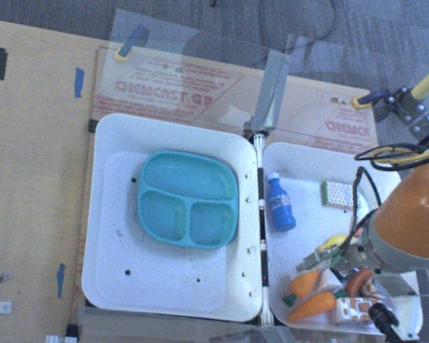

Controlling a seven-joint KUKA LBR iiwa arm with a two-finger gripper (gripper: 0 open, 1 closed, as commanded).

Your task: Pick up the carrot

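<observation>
Gripper (328,263): low over the right bin's near part, just beside the carrots; cannot tell how it stands, the wrist hides much of it.
Arm (415,212): enters from the right, orange band over the right bin's right side.
Carrot (314,307): lying in the right bin near its front edge, tip toward the left; not between any fingers that I can see.
Second carrot (304,283): smaller orange piece just behind the first, close to the gripper.
Yellow item (333,243): partly under the gripper; kind unclear.
Bottle (279,203): blue, lying in the right bin by the divider.
Sponge (338,195): green-edged pad at the back of the right bin.
Right bin (314,163): white.
Left bin (109,214): white.
Plate (189,199): teal, three compartments, in the left bin's middle.
</observation>
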